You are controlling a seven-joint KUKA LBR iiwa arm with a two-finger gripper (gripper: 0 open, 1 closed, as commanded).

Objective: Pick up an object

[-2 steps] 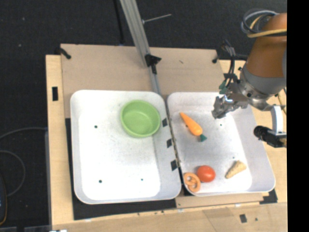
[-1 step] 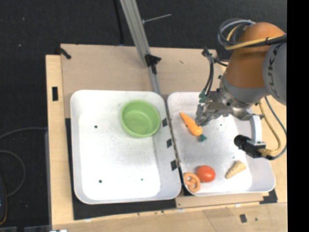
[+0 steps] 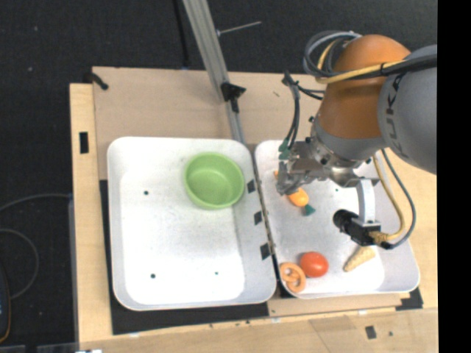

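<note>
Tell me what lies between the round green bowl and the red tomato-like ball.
In the camera view, between the round green bowl and the red tomato-like ball lie bare bin floor and the two bins' adjoining rims.

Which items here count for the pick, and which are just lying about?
In play: gripper, low over the small orange piece in the right bin.

Lying about: green bowl in the left bin; red tomato; orange ring; tan cone.

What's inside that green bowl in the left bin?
Nothing that I can see: the green bowl shows only its bare green inside. Whatever lies beneath it on the left bin floor is covered.
</note>
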